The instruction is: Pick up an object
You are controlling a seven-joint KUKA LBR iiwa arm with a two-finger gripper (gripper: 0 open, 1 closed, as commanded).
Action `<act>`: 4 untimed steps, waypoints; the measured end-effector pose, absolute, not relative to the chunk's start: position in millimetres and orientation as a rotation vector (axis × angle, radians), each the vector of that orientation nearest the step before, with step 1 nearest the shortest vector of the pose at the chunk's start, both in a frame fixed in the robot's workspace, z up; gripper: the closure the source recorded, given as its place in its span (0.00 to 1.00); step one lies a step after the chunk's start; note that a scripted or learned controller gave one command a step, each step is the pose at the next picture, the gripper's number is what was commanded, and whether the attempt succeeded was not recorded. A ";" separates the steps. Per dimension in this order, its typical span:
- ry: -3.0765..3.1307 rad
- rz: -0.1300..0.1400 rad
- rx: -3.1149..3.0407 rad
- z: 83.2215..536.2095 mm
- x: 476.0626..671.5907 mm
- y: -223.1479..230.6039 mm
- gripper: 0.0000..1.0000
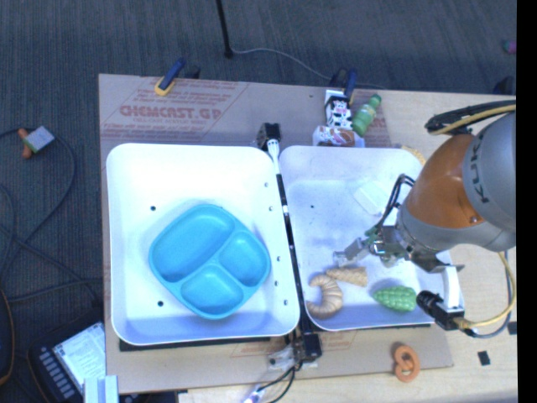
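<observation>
My gripper (362, 248) hangs low over the right bin (323, 183), just above its front part, reaching in from the right. Its fingers stand apart with nothing between them. Directly below them lies a tan bread-like piece (348, 274). A curved croissant-shaped toy (327, 293) rests left of that near the bin's front wall. A bumpy green toy (394, 298) lies to the right, in the front right corner, partly under the arm's wrist.
The left bin (134, 175) holds a blue divided plate (210, 260). Behind the right bin stand a small carton (336, 120) and a green bottle (365, 114). An orange ring (406, 362) lies on the bench in front. A pale flat scrap (369, 196) lies in the right bin.
</observation>
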State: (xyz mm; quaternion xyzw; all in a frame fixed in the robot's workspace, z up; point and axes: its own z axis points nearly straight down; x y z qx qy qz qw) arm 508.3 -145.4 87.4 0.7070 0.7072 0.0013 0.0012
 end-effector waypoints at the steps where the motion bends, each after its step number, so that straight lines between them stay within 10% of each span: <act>1: 2.213 0.002 2.217 97.6 508.8 -147.6 1.00; 2: 2.220 -0.002 2.221 128.2 524.7 -181.8 1.00; 3: 2.220 -0.002 2.220 130.0 584.3 -224.1 1.00; 4: 2.224 0.004 2.217 204.5 590.3 -100.5 1.00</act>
